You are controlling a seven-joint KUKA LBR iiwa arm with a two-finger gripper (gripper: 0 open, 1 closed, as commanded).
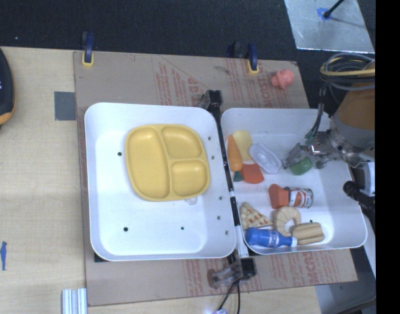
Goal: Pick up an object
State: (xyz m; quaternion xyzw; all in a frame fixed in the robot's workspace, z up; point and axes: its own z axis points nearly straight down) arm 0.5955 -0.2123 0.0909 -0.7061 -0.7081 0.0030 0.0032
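Your pincer [303, 157] sits low at the right bin's [347, 237] far right edge, over a green piece [302, 165], grip state unreadable, so nothing is lifted yet.

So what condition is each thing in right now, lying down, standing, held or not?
Yellow divided plate: flat in left bin, nothing on it.
Blue bottle: lying on its side.
Red-capped can: lying on its side.
Carrot: lying flat.
Green object: at the gripper, grasp unclear.
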